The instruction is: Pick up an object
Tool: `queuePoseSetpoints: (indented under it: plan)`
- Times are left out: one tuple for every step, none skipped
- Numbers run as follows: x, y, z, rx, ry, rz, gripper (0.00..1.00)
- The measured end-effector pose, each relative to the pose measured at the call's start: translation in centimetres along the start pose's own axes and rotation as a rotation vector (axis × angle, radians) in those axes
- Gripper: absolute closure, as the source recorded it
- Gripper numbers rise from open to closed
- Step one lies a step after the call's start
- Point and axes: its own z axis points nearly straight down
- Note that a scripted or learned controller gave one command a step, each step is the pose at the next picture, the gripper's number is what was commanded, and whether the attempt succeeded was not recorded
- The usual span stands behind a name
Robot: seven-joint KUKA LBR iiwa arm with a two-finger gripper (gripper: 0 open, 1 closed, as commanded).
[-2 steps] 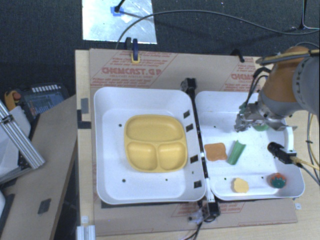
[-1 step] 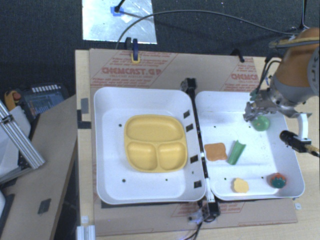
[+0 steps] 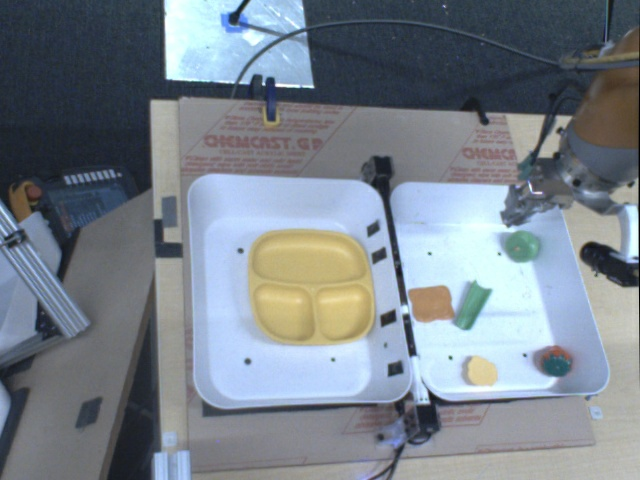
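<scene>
Nearest in the right bin [image 3: 590, 353] lie a yellow lump [image 3: 481, 371] and a round teal-orange toy [image 3: 555, 361]; further in, an orange slab [image 3: 432, 303] beside a green wedge [image 3: 472, 305]. The left bin [image 3: 215, 268] holds a glossy yellow tray [image 3: 308, 286]. Farthest, the gripper [image 3: 521, 208] hangs just above a green ball [image 3: 521, 246]; whether it is spread I cannot tell.

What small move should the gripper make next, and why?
Probably a short descent onto the green round piece. The gripper hangs just above it in the right bin, near the far right corner, with nothing seen between its fingers. The orange slab, green stick and yellow piece lie farther away.
</scene>
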Motion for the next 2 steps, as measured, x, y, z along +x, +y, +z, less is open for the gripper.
queuePoseSetpoints:
  plan:
    - [4.8,-0.8,-0.6,0.004,0.002,-0.003,1.00]
    - [10.0,-0.3,0.4,0.003,0.002,-0.004,1.00]
